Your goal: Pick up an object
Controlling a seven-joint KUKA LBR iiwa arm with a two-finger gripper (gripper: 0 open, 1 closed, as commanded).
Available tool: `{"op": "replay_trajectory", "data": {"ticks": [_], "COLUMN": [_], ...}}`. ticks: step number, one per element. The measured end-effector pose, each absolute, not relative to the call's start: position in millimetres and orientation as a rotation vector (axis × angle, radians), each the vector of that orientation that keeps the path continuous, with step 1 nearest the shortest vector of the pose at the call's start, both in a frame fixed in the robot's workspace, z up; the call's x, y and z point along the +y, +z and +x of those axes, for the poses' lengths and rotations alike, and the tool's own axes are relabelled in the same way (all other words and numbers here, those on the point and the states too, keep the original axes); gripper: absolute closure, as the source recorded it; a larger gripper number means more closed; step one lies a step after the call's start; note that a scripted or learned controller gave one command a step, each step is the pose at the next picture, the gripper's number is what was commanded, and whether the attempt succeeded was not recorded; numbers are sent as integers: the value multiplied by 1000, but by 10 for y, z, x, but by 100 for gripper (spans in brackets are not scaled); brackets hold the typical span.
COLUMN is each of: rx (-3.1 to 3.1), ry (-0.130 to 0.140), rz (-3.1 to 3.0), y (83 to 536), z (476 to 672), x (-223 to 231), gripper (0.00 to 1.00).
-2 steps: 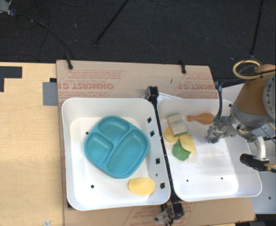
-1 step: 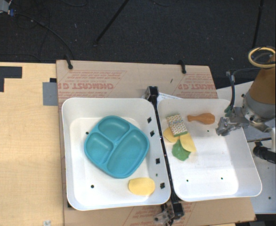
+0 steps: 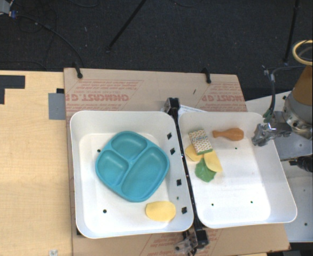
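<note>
In the right bin (image 3: pixel 252 180) lie a brown chicken drumstick (image 3: pixel 228 134), a patterned sponge-like block (image 3: pixel 200 140), yellow pieces (image 3: pixel 212 162) and a green leafy piece (image 3: pixel 204 172), clustered near the bin's upper left. The left bin (image 3: pixel 87 143) bears a teal divided plate (image 3: pixel 132 165) and a yellow lemon-like piece (image 3: pixel 160 210). My gripper (image 3: pixel 263 133) hangs at the right bin's upper right rim, right of the drumstick and apart from it. Nothing shows between its fingers.
A black divider (image 3: pixel 179 169) runs between the two bins. Cardboard (image 3: pixel 146 92) lies behind and under the bins. The arm's grey wrist and orange band (image 3: pixel 304 89) stand at the right edge. The right bin's lower half is bare white floor.
</note>
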State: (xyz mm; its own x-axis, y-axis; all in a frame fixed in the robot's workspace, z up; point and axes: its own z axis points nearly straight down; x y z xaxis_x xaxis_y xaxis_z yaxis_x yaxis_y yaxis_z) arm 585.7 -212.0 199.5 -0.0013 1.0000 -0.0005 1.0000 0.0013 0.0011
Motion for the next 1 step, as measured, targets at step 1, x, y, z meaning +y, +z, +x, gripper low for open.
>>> {"op": "replay_trajectory", "data": {"ticks": [1], "rx": [2221], "ry": [3], "rz": [2217], "y": [2631], "z": [5881], "x": [-2128], "gripper": [100]}}
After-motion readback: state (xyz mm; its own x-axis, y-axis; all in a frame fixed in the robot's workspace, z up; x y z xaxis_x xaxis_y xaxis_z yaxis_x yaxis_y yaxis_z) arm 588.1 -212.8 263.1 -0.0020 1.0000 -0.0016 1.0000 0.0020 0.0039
